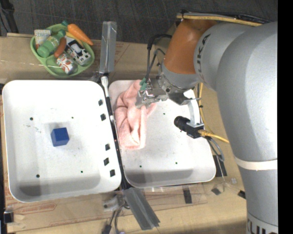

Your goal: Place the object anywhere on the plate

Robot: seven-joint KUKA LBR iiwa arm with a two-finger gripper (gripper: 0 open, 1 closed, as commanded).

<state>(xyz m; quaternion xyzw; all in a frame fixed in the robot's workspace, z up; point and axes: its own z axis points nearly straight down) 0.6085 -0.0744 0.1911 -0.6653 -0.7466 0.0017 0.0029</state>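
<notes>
In the right white bin [205, 172], the gripper [147, 95] sits on the pink cloth [131, 118], its state unclear.

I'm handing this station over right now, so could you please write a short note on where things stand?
Gripper: low in the right bin, at the top edge of the pink cloth; grip unconfirmed from this view.
Pink cloth: crumpled along the right bin's left side.
Blue cube: alone in the left bin.
Green bowl of toy food sits behind the left bin.
Done: nothing placed.
Left: I can't make out a plate; locate it, then place the object.
</notes>
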